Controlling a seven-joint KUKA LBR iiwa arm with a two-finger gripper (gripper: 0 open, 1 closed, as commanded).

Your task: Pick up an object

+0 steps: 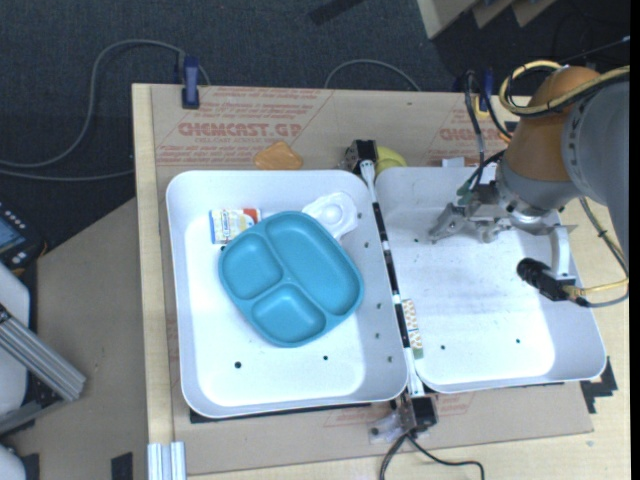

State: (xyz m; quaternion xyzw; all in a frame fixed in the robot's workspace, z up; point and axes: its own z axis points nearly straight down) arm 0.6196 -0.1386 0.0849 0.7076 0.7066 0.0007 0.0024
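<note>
The grey arm with the orange wrist band is reaching in from the right and is positioning its two-finger metal gripper over the upper part of the right shallow white bin; whether its fingers are apart or together cannot be told from this angle, and nothing is showing between them. The step in hand appears to be the approach, with no grasp yet made. The candidate objects are lying in the left shallow white bin: a blue plastic divided tray with three compartments is sitting near the bin's centre, a small white cup-like lid is touching the tray's upper right edge, and a small white carton with coloured print is lying just beside the tray's upper left edge. The next move is likely to call for travelling left across the divider between the bins and descending onto one of these items.
</note>
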